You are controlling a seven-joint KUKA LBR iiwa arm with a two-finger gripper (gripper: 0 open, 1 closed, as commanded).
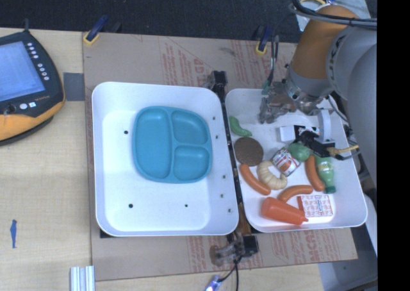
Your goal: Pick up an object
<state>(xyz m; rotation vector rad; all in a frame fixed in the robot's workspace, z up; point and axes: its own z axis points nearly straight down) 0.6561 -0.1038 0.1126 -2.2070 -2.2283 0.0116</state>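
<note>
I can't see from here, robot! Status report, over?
Gripper low at right bin's far end, nothing seen held. Toy food heaped nearer: brown disc, orange carrot. Blue plate in left bin.

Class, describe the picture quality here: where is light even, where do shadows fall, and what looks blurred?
Camera view: even light on the blue plate; soft shadow along the left bin inner wall; the gripper and small toys look slightly blurred; the floor beyond the bench is dark.
</note>
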